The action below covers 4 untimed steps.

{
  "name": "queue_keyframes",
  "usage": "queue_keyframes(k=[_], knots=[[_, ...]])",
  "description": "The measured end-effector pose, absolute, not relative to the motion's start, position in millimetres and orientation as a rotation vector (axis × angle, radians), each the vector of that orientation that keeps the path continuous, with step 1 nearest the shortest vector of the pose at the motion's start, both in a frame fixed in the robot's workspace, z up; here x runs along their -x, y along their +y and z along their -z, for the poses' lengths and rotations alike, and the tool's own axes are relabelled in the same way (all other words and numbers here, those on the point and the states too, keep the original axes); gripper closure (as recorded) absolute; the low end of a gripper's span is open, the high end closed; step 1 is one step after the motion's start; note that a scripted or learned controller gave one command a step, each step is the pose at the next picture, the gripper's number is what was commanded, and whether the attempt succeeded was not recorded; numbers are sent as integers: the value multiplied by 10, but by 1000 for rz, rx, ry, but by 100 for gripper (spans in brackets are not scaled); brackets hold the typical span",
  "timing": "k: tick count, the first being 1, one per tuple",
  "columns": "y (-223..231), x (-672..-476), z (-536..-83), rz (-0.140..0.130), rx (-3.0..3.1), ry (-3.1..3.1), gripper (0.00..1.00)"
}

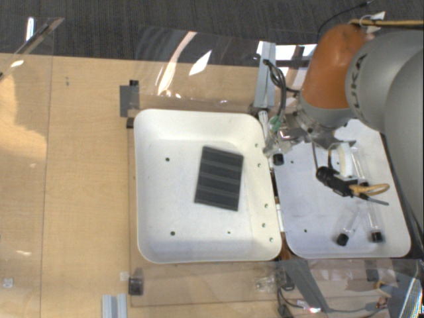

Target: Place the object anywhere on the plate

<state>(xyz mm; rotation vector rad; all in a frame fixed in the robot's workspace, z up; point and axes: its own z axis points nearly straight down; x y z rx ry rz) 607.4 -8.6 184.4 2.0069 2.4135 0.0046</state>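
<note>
A dark grey ribbed plate (219, 177) lies flat and slightly turned in the middle of the left white bin (152, 237). The arm's wrist hangs over the upper left of the right white bin (311, 240). From it, two thin translucent fingers with black tips (342, 238) reach toward that bin's front. My gripper (359, 237) is open, with bare bin floor between the tips. A small black piece with a yellowish strand (338, 181) sits just below the wrist; I cannot tell whether it is a loose object or part of the gripper.
The big grey arm link with its orange band (334, 58) covers the right bin's back right corner. A metal bracket (265, 78) stands at the back between the bins. Cables and clamps (298, 297) lie along the bench's front edge.
</note>
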Motion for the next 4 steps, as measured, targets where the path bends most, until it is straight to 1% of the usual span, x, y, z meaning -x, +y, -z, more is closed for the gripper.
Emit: queue_keyframes(k=[1, 2, 3, 4], knots=[[508, -6527, -2426, -7, -2173, 2262, 100], [1228, -6691, -2368, -6, -2266, 2172, 100], [1734, -6691, -2783, -8, -2431, 1986, 100], [2329, -6683, -2317, -3, -2781, 1462, 100]])
